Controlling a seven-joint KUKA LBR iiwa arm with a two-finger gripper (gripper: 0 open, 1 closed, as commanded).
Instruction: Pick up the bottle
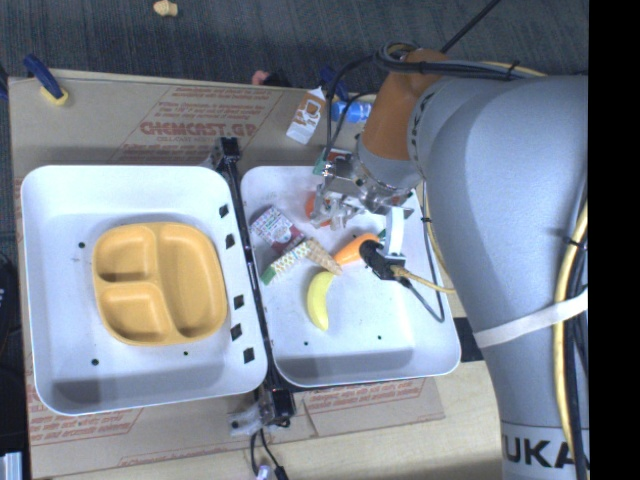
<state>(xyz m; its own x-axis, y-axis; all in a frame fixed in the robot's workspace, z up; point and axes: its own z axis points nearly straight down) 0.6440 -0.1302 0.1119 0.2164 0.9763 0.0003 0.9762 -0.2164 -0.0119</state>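
Observation:
My gripper (337,200) hangs low over the back of the right bin (425,343), under the orange band of the arm. A small red and white thing (314,205) sits right against the gripper's left side. It is too hidden to tell whether it is the bottle. No bottle stands out plainly among the other items in the bin. Nothing shows clearly between the gripper's tips.
In the right bin lie a banana (318,299), an orange carrot (352,249), a pink-white packet (273,225) and a patterned bar (291,259). The left bin (50,268) holds a yellow divided plate (158,281). A blue item (350,109) and a tag (306,118) lie behind the bins.

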